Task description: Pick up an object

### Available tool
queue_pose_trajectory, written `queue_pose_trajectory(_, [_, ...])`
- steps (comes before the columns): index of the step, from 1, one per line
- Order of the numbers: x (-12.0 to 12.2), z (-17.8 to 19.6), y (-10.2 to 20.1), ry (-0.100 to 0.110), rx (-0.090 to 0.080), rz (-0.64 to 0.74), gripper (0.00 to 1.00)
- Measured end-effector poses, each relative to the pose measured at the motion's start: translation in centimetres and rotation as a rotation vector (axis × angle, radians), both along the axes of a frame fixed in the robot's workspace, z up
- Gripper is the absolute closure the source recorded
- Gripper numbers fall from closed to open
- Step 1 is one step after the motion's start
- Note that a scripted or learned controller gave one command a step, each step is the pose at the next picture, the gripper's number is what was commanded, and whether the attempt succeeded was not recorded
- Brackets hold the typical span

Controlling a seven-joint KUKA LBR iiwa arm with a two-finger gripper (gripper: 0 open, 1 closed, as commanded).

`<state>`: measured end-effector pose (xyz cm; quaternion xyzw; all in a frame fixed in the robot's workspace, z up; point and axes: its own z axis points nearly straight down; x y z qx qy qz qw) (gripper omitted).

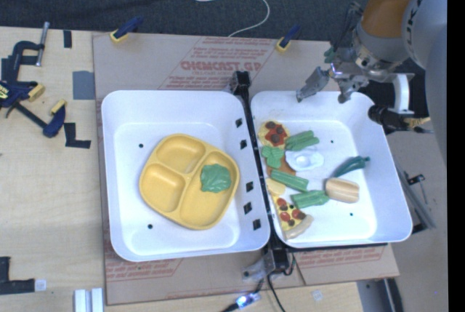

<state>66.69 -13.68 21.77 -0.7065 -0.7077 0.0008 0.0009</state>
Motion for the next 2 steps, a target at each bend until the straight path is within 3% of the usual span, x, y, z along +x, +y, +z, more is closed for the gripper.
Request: queue_pose_trajectory(2, [0.4, -11.9, -0.7, -0.002, -0.002, 0.002, 0.0])
